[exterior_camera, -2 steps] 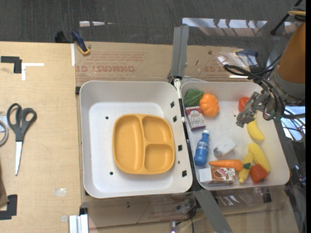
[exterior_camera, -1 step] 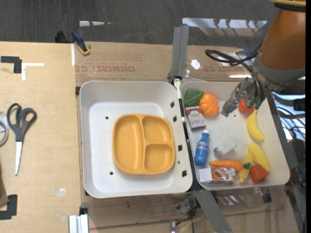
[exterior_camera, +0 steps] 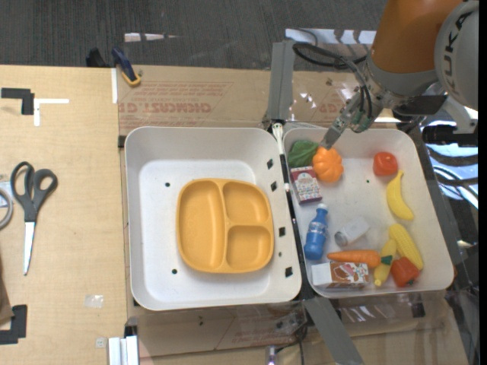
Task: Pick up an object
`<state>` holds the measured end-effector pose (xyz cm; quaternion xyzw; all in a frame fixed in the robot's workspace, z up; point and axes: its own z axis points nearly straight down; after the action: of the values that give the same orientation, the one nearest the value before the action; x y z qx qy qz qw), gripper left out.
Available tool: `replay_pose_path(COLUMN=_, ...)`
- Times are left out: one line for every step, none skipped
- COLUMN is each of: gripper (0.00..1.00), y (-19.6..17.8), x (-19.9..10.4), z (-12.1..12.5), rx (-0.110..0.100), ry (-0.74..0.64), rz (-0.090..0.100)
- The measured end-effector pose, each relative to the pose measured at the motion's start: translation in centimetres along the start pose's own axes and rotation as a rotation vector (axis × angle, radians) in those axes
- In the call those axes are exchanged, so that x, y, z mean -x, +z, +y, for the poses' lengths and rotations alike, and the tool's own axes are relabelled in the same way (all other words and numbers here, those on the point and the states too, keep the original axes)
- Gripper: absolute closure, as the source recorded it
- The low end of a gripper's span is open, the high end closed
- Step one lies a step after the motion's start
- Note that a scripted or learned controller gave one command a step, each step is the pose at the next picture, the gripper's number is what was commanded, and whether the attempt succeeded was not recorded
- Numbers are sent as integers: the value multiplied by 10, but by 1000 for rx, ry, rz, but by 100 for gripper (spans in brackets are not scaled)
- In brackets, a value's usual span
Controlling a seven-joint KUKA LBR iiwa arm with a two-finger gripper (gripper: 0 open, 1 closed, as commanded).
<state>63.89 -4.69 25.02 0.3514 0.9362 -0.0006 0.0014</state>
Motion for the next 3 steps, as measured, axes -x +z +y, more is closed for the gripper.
replay_pose_path(gripper=100, y=0, x=-55, z=37, rx=-2, ry=266, rz=2)
replay_pose_path(gripper=100, y=-122, x=-16, z=-48, rx=0, ry=10, rz=0)
replay_pose_path(gripper=100, y=-111, x=-28, z=4, rx=0, ry=20, rz=1)
